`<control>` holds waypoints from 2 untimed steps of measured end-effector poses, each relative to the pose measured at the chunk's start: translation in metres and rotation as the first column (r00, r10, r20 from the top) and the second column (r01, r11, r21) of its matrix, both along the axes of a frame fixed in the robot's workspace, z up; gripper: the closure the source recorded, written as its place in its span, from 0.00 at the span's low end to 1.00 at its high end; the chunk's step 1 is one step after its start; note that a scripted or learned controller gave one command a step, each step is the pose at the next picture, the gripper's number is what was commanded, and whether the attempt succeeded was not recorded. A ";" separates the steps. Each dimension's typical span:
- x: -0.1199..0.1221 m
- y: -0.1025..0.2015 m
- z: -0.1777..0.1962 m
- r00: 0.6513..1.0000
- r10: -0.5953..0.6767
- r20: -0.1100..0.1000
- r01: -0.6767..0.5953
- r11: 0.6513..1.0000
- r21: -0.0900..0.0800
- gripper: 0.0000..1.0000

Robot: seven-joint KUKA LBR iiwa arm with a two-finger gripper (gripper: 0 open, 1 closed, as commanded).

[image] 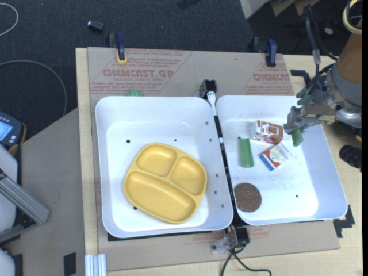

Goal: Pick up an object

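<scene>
Here's the bench (pixel 172 68), topped with a brown board printed in red lettering, two clamps (pixel 121 48) pinning its far edge. Directly on it sit two shallow white bins, side by side and touching along a black seam. The left bin (pixel 109 154) carries a yellow divided tray (pixel 165 181). The right bin (pixel 322 183) carries a green stick (pixel 246 152), a round brown disc (pixel 248 196) nearer us, and two small packets (pixel 269 131) just right of the stick.

In my right bin lie a green marker (pixel 246 152), upright along the left side, two small orange-and-white packets (pixel 268 131) (pixel 276 156) beside it, and a flat brown disc (pixel 248 196) near the front.
</scene>
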State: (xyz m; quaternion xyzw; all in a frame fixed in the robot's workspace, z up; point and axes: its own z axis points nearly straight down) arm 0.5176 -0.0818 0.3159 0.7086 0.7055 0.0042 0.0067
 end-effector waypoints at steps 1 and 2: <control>0.006 0.014 0.008 1.000 0.007 -0.011 -0.007 1.000 0.002 1.00; 0.030 0.086 0.063 1.000 0.014 -0.007 -0.014 1.000 0.005 1.00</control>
